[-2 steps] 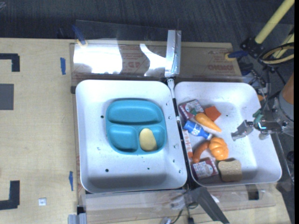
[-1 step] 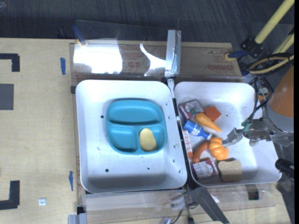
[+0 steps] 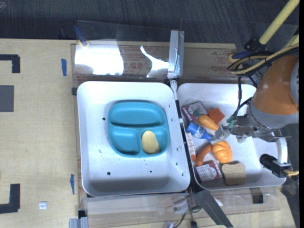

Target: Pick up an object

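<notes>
hand point(image 3: 222, 133) above orange pumpkin point(image 3: 221, 151), carrot point(image 3: 208, 122), sponge point(image 3: 233, 173) crowding

Arm point(image 3: 278, 91) reaching in from right, wrist low.

A: State the layout on the worktop point(image 3: 33, 141).

B: Two white bins sit side by side. The left bin point(image 3: 90, 170) touches the right bin point(image 3: 249, 148) along a central divider.

A: Contents of the left bin?

B: One blue compartment tray point(image 3: 126, 127). A yellow egg-shaped item point(image 3: 150, 141) lies in its lower right compartment.

A: Other fixtures?

B: A clear panel point(image 3: 118, 58) stands behind the left bin. Blue tape marks point(image 3: 63, 66) and black markings point(image 3: 13, 63) sit on the worktop at left.
</notes>
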### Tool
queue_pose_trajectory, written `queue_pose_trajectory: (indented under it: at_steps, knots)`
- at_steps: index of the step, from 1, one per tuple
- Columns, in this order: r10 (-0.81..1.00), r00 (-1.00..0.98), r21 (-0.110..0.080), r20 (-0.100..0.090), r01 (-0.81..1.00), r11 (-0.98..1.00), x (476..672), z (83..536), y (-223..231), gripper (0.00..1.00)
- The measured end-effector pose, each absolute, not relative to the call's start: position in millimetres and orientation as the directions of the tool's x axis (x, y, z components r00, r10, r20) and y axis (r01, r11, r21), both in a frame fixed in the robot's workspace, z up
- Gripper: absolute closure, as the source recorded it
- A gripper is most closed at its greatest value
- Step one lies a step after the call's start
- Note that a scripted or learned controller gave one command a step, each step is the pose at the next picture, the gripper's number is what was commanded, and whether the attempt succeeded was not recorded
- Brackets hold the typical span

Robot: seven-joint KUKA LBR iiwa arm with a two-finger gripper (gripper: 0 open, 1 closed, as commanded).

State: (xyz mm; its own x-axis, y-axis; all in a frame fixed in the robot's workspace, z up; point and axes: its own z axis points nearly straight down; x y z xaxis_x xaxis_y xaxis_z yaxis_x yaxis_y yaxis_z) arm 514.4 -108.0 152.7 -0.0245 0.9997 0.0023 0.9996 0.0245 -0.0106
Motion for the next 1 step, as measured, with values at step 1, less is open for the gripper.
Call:
queue_pose_trajectory:
  at_steps: [1]
  knots:
    - [0.997,-0.072,0.000,-0.001,0.997,0.072,523.0,93.5,-131.3,0.00]
